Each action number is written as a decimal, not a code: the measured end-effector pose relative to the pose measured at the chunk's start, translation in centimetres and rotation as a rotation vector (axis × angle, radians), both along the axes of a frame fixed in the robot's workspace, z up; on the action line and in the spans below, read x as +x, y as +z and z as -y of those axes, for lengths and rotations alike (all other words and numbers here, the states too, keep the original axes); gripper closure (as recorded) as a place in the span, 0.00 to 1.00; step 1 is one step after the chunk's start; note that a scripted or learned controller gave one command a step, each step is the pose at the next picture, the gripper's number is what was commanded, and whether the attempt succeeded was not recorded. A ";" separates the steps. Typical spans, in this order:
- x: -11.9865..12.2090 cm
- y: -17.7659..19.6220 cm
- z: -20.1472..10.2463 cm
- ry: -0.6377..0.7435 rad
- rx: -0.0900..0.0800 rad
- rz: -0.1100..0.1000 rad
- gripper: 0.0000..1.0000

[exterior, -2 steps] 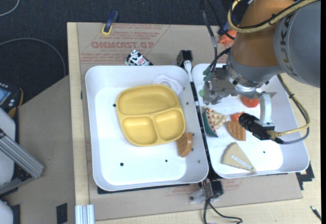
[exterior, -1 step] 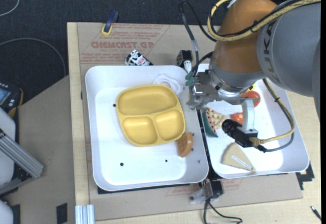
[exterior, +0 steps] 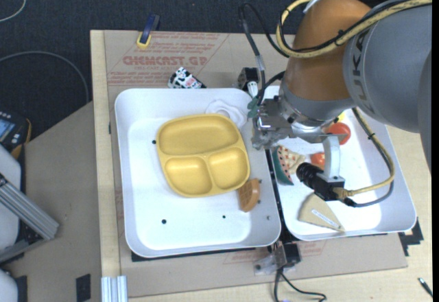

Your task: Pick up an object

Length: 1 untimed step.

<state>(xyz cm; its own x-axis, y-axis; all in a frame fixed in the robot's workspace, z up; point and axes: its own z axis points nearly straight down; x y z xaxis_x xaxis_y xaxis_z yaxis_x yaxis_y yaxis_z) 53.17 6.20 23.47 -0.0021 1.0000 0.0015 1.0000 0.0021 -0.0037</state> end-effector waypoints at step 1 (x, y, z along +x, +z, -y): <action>-0.3 -0.2 0.6 -0.002 -0.001 0.000 1.00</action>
